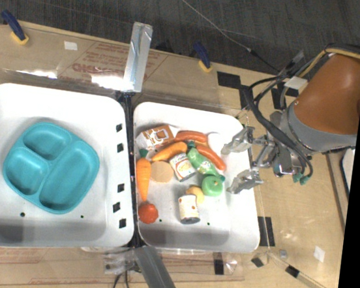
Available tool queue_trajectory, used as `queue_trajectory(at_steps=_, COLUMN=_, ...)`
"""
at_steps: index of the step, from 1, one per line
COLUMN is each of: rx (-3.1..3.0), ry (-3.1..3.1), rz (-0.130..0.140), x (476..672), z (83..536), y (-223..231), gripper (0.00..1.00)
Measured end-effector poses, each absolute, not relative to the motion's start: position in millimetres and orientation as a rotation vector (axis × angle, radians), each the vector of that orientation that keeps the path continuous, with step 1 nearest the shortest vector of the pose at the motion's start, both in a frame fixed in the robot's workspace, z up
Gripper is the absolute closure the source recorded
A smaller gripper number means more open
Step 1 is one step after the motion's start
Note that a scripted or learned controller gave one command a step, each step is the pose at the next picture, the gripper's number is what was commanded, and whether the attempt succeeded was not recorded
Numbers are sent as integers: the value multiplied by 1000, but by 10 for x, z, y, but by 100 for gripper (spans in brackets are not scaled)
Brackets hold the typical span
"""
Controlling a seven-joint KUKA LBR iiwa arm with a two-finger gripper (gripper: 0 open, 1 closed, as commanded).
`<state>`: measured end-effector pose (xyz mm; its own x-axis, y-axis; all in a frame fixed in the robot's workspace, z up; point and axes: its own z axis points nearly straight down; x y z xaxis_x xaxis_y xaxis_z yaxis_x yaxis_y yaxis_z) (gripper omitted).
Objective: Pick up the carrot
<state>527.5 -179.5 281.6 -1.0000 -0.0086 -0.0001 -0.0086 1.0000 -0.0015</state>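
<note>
One carrot (143, 177), one tomato (148, 213), one teal tray (50, 167).

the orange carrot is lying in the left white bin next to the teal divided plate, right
Not quite. The camera view shows the orange carrot in the right white bin, along its left wall beside a red tomato. The teal divided plate sits in the left white bin.

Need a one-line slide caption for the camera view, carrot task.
Two-finger gripper open over the right white bin's right rim, apart from the orange carrot lying by its left wall among toy food; teal divided plate in the left bin.
</note>
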Motion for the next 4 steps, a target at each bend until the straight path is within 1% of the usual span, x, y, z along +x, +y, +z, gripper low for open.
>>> queue_trajectory(at_steps=1, rx=145, ry=3138, rz=0, x=5018, z=2430, y=-1787, gripper=0)
queue_trajectory(at_steps=2, rx=342, ry=3127, rz=2, x=4765, z=1728, y=-1518, gripper=0)
queue_trajectory(at_steps=3, rx=486, ry=3103, rz=0, x=4773, z=917, y=-1434, gripper=0)
queue_trajectory(at_steps=4, rx=471, ry=3105, rz=1, x=4784, z=1012, y=-1416, gripper=100)
